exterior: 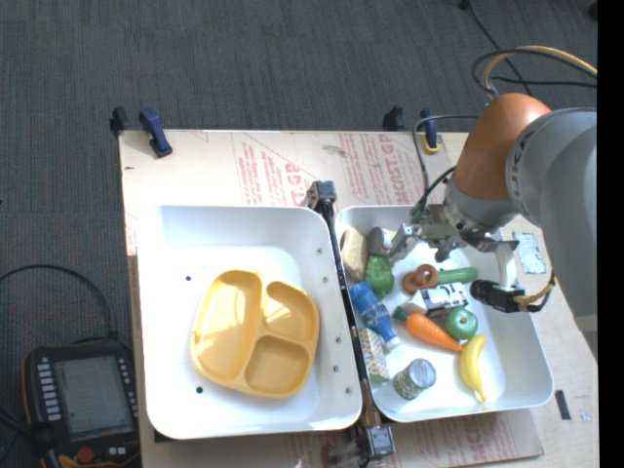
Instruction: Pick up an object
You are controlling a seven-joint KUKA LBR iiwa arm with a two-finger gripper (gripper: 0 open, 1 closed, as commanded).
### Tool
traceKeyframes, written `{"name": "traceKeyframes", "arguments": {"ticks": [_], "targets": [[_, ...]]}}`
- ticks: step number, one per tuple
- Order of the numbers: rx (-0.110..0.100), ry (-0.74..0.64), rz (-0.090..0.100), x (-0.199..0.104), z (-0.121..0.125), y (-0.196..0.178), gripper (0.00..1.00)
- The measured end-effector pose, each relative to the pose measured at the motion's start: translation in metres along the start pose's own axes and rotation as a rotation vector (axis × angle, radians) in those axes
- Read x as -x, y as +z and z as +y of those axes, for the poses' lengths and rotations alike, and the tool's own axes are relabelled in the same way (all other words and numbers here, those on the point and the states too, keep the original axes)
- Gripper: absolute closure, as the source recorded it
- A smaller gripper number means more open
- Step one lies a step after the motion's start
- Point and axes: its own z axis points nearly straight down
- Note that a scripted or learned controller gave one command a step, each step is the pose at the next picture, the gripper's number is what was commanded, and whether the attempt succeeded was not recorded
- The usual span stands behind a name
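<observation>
Nothing is lifted yet: the claw (421,237) hangs low over the right bin (531,378) beside the pretzel (421,279), its grip impossible to tell.

Both bins (166,261) white. Divided tray (255,331) yellow. Carrot (432,331) orange with green top. Banana (474,366) yellow. Apple (461,322) green. Bottle (373,312) blue. Can (416,377) silver top, green side. Arm (546,178) grey with orange band. Bench board (283,169) tan with red print. Clamps (154,132) blue. Floor (244,47) dark grey carpet.
</observation>
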Motion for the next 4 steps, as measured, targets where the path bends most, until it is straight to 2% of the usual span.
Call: {"name": "traceKeyframes", "arguments": {"ticks": [1,2,3,4], "targets": [[-0.001,0.006,0.000,0.072,-0.002,0.012,0.00],[0.000,0.003,0.000,0.071,-0.001,0.001,1.00],[-0.001,0.002,0.000,0.071,-0.001,0.001,0.00],[0.000,0.001,0.000,0.071,-0.001,-0.009,1.00]]}}
